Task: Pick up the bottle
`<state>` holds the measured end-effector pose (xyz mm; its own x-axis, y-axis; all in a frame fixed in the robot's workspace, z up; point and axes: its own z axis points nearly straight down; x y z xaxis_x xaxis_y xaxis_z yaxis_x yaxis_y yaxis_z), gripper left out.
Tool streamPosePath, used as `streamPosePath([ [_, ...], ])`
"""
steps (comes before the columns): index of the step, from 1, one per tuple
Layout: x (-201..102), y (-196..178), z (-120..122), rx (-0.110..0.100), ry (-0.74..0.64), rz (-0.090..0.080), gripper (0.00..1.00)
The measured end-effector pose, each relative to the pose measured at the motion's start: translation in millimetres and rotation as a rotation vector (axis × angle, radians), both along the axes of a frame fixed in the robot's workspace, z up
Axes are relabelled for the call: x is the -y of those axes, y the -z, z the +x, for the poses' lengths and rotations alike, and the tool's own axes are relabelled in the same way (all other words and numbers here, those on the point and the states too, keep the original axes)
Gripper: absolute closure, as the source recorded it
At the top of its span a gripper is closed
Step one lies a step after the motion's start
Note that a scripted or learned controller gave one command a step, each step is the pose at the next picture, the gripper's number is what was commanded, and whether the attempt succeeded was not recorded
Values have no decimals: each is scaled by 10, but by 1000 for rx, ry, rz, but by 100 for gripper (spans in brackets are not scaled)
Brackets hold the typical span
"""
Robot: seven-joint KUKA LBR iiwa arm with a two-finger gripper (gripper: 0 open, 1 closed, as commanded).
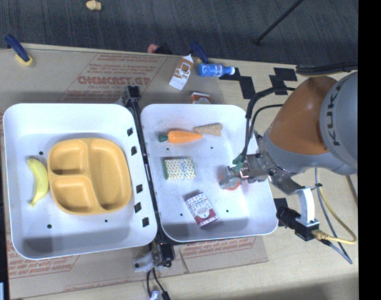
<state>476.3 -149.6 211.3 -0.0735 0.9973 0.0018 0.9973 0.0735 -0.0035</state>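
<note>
In the right bin [177, 214], close to its right wall, the claw [243, 169] is set low over a small pale object with a red mark, which is taken to be the bottle [229, 180]. The bottle lies on the floor of the right bin, at or just beside the tip of the claw. Whether contact has been made cannot be told, nor can it be told whether the claw is apart or together, since it is masked by the wrist of the arm [303, 130]. No grasp is therefore to be assumed.

Several faults are judged possible from here:

- The bottle is small and probably smooth. It may be pushed aside or squeezed out if the claw closes off centre.
- The right wall of the right bin is near. The bottle may be driven against it and wedged.
- A red packet [201, 209] lies nearer the front edge of the right bin and is apart from the bottle. It is unlikely to interfere.
- A blue bottle-like item [212, 70] lies on the worktop [290, 274] beyond the far edge of the right bin. If that item is the intended one, the present approach is misplaced.
</note>
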Motion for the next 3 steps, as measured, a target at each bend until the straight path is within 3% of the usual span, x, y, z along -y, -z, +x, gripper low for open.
streamPosePath([
  [1, -256, 438, -9, -2, 67, 0, 100],
  [2, 197, -273, -2, 1, 318, -2, 100],
  [3, 322, 323, -7, -4, 567, -1, 100],
])
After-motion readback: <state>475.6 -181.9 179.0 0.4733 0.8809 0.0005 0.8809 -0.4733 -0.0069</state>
